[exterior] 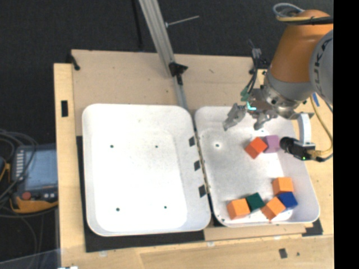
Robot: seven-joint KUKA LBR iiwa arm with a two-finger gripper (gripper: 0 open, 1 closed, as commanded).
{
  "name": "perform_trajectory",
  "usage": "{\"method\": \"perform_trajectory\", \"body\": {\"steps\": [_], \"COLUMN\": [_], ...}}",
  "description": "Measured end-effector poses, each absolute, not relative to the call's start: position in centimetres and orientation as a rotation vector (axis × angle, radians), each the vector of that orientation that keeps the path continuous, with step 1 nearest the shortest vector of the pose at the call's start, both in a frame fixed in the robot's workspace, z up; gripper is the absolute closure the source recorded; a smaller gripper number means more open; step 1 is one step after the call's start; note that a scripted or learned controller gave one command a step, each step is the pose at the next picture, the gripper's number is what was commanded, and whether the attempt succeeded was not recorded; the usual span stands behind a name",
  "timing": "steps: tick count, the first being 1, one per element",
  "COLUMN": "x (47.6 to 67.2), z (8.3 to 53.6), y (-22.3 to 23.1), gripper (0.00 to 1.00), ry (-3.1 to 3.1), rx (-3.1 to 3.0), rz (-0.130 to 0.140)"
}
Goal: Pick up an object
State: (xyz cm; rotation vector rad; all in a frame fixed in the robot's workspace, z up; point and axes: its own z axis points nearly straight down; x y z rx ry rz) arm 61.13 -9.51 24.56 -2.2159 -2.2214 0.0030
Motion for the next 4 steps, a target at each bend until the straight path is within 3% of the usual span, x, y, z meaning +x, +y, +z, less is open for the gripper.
{"method": "perform_trajectory", "body": {"steps": [1,4], "x": [61.2,62.0], "z": [24.8,9.5], "y": [-9.5,-10.0], "gripper": [0.0,0.0], "ry": [-2.223,-2.218], "rx": [-2.22,-2.228], "rz": [-0.003,0.004]}}
